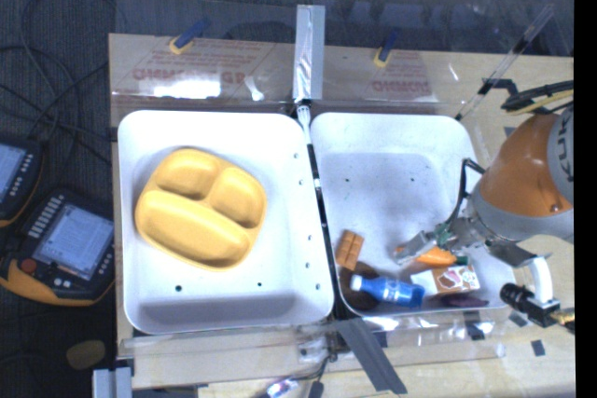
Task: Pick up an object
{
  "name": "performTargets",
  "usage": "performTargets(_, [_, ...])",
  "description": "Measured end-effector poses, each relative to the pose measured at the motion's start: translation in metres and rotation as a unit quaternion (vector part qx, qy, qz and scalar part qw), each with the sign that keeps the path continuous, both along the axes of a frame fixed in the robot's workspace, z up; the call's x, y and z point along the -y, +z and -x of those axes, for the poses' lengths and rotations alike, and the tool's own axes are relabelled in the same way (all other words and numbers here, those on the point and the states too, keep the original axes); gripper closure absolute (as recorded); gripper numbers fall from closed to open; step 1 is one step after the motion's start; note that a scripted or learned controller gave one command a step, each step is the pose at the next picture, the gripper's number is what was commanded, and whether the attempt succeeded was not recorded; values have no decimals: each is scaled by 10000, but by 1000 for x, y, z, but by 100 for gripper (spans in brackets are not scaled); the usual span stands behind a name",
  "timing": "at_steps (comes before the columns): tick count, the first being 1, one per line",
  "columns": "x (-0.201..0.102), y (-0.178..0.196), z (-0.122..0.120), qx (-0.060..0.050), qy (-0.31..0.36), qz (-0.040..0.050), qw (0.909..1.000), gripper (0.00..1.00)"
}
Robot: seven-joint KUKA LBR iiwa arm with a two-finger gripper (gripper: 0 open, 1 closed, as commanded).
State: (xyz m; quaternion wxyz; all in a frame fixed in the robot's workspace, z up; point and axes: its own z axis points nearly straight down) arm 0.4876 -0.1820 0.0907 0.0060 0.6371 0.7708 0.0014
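My end effector point(431, 242) is low in the right bin point(392, 154), near its front right corner, reaching in over the cluster of small things there. I cannot tell from this view how it is set, nor whether anything is caught in it.

To do this step well, I judge I should settle on one thing and come straight down over it, not between neighbours. The things lie crowded along the front wall, so a sloppy descent could nudge one against another or jam against the bin's wall. The orange carrot-like piece point(435, 257) just beside my end effector looks the nearest candidate; the small carton point(453, 279) touches or nearly touches it toward the front. I should lift slowly and check that something truly comes up.

The right bin also holds a blue bottle point(390, 291) lying on its side against the front wall, and a small brown block point(349, 249) near the left wall, just behind the bottle's dark cap end. The rest of its floor is bare.

The left bin point(168, 312) holds one large yellow lumpy loaf point(200, 205), filling much of its middle.
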Motion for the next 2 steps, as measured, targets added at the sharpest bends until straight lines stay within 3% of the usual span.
performTargets(1, [-1, 10, -2, 24, 6, -7, 10000, 100])
performTargets(2, [-85, 134, -13, -64, -6, -25, 10000, 100])
